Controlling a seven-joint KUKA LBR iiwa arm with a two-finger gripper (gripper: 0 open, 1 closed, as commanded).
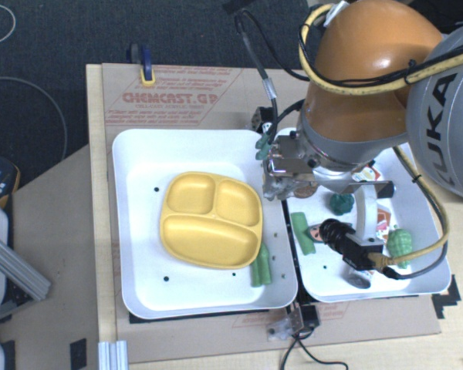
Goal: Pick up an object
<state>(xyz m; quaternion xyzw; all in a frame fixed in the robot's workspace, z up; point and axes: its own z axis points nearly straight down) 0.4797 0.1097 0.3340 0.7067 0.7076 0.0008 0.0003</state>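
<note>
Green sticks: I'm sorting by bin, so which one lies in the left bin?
The green stick beside the yellow tray, at its lower right; the other lies in the right bin.

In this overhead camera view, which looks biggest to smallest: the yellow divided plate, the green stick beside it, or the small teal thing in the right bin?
1. Yellow divided plate, by far the largest.
2. Green stick at the left bin's right edge.
3. Small teal thing, smallest, though the arm partly hides it.

— What does the arm (pixel 417 83) look like from your end?
— I see a grey shell with black KUKA lettering, a glossy orange dome above the wrist, yellow and black cables looped around it, and what may be bare metal brackets underneath.
</note>
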